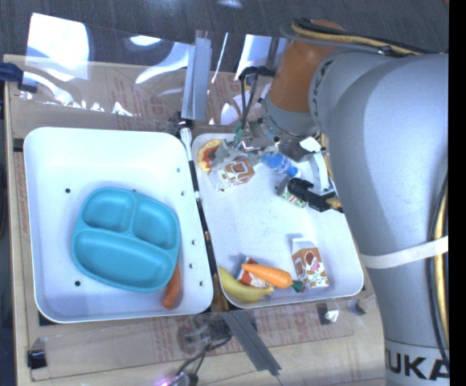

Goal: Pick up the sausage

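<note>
**Arm over the right bin, sausage waiting in the left**

The gripper (245, 145) hangs at the upper end of the right bin (339, 240), its pincer state impossible to tell. The sausage (172, 290) lies in the left bin (48, 159), touching the lower right edge of the blue divided plate (126, 237). The approach step appears unfinished; next, the arm would likely need to cross leftward and descend. Counted: two bins, one plate, one sausage, one banana (241, 288), one carrot (269, 276), one small carton (309, 267).

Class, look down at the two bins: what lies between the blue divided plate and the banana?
In the camera view, the sausage and the bins' adjoining white walls lie between the blue plate and banana.
</note>
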Motion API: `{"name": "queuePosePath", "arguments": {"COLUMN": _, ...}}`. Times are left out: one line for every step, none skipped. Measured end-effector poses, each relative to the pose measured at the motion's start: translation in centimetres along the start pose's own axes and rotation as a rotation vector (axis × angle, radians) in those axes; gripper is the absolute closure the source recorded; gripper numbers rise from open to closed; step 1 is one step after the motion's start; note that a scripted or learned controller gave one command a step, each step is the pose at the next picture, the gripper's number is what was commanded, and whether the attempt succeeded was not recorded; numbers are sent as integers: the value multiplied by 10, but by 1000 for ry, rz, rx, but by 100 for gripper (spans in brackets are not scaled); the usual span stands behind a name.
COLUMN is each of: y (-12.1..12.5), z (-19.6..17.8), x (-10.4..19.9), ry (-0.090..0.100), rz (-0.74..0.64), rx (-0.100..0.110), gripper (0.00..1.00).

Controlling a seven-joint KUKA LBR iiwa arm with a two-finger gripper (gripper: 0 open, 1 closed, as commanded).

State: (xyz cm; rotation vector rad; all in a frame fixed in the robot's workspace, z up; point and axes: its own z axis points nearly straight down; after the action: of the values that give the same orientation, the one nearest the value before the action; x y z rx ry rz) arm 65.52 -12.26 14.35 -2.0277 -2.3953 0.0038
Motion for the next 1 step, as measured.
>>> {"name": "queuePosePath", "arguments": {"y": 10, "z": 38, "x": 10, "ry": -14, "rz": -74, "rx": -22, "gripper": 0}}
